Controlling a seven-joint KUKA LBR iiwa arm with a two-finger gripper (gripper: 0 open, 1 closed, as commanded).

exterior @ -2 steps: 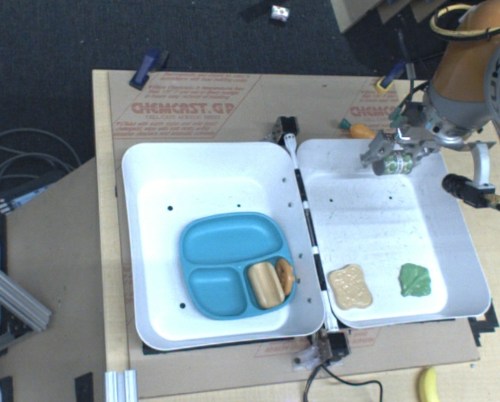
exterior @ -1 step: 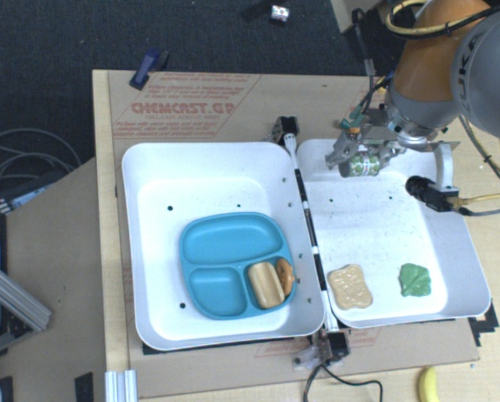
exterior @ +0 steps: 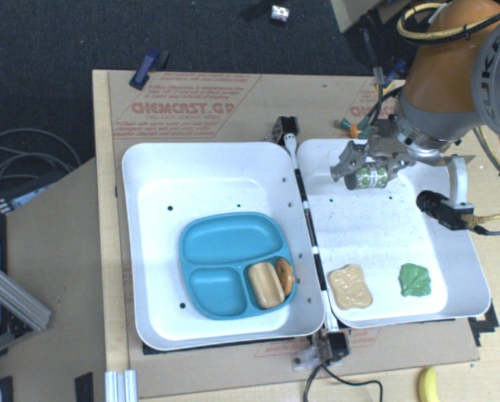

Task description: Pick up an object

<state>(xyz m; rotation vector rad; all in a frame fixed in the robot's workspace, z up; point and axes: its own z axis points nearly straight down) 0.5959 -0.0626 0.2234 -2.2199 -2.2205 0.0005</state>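
One fixed camera, mounted above the bench (exterior: 233, 99) and looking down at a slant. The near edge of the bench lies along the bottom of the frame; the far edge and dark floor (exterior: 149, 15) lie at the top. The distance is moderate: both white bins fall whole within the frame, the left bin (exterior: 149, 182) left of centre and the right bin (exterior: 451, 258) beside it, with floor margin on the left and top. The arm (exterior: 451, 57) enters from the upper right, partly cut by the frame edge.
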